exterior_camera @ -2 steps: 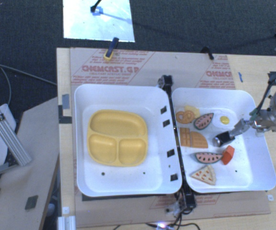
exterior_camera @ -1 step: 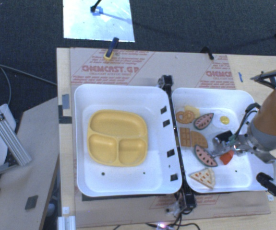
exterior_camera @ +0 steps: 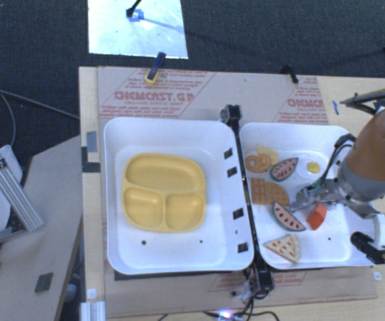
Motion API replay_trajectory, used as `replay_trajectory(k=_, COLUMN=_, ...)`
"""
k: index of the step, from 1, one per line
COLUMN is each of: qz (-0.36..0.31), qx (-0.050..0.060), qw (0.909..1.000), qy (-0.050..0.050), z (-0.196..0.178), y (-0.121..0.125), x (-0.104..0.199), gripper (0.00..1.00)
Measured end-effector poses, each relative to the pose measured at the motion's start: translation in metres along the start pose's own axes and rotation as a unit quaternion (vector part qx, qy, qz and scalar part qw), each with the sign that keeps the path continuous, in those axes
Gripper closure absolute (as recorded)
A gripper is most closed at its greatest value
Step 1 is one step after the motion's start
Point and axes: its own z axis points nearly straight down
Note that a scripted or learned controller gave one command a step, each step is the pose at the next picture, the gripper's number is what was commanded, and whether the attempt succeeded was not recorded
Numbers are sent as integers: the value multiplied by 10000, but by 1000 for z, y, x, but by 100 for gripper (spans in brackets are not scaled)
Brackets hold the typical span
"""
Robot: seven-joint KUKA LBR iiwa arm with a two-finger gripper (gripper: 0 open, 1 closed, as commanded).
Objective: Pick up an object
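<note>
The claw (exterior_camera: 307, 200) sits low in the right bin (exterior_camera: 333, 251), near its right edge, just beside an orange-red block (exterior_camera: 317, 216) and a watermelon slice (exterior_camera: 288, 217) (whether it's released or clenched, I cannot tell). It looks like the reach-in step; next it needs to close squarely on the block and lift

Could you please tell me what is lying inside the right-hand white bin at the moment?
In the right bin: pretzel, two watermelon slices, waffle, pizza slice, fried egg, red piece. The arm covers its right side.
</note>
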Motion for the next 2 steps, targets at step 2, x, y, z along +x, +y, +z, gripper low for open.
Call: replay_trajectory(k=2, qz=-5, qx=-15, qw=10000, qy=-1, z=-59, y=-35, x=86, gripper=0)
